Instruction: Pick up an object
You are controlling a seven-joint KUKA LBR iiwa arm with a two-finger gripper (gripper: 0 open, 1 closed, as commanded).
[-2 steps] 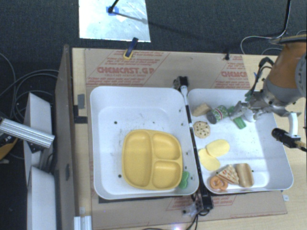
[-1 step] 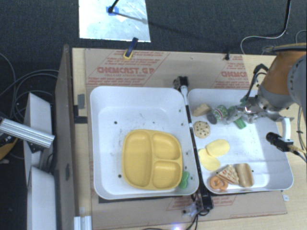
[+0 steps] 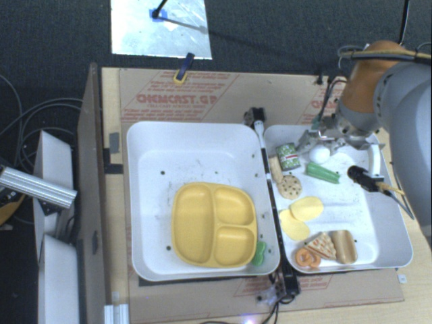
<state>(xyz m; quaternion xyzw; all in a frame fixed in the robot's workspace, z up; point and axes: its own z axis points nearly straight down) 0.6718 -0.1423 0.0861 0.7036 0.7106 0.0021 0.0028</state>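
On the left, a shallow white bin [image 3: 145, 147] with a yellow divided plate [image 3: 214, 223] lying flat in its near half. At that bin's near right corner, a small green thing [image 3: 260, 254] tucked against the wall, too hidden to name.

Next, the right bin [image 3: 385, 235], crowded along its left side. By its left wall, a small green-and-white box [image 3: 289, 157], and just near of it a round speckled cookie [image 3: 290, 185]. Nearer again, two pale yellow slices [image 3: 307, 208], overlapping. Along the near wall, a small pretzel [image 3: 307, 257], then a wedge of toast [image 3: 322, 246] and a brown bread roll [image 3: 345, 246], all side by side and touching.

In the far part of the right bin, a white ball [image 3: 319, 154], just right of the box. Just near of the ball, a green pod [image 3: 322, 173] lying on a slant.

Reaching in from the right, the grey arm [image 3: 405, 106], with the claw [image 3: 326, 140] lowered into the far part of the right bin. White ball directly at the claw's near side, close under its tip, perhaps touching it. Not clear from this angle how wide the claw stands, nor whether anything sits inside it.
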